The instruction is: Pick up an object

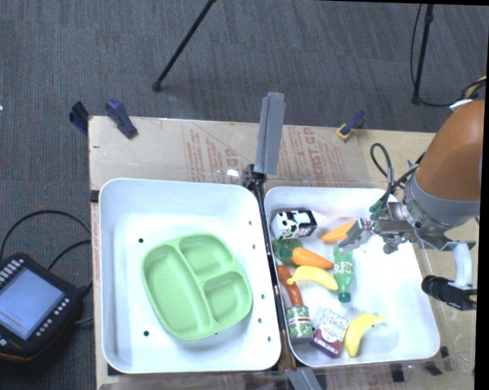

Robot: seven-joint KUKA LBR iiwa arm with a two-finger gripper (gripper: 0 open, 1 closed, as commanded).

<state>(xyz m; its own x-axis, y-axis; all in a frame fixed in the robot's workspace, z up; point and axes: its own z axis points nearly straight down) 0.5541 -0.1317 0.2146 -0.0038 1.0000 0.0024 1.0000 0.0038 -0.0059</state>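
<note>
- The pincer (353,235) is seen low over the right bin (400,326), reaching in from the right; whether it is open or closed cannot be told, and no object can be confirmed as gripped.
- Directly beneath and just beside it stands a green bottle (343,275), its top close to the pincer tip; contact cannot be judged.
- Just left of the pincer lies an orange carrot-like piece (338,232); a second carrot (310,257) lies below it, touching a yellow banana (314,276).
- Further left, a black-and-white cow-print item (295,224) rests at the bin's upper left corner.
- Nearer the front wall: a green can (299,323), a red-and-white carton (330,330), a second banana (357,333).
- The left bin (122,225) carries a green divided tray (196,285), well apart from the arm.
- Risk, judged: the candidates are crowded, so a descent may straddle two at once (bottle and carrot), and neither would be seated firmly.
- Risk, judged: the bottle is round and smooth; an off-centre closure may squeeze it out sideways or tip it against the banana.
- Risk, judged: a push from above may shove neighbours together and leave no gap for entry.
- Risk, judged: a lift with a grip only at the bottle's cap may slip under its weight.
</note>
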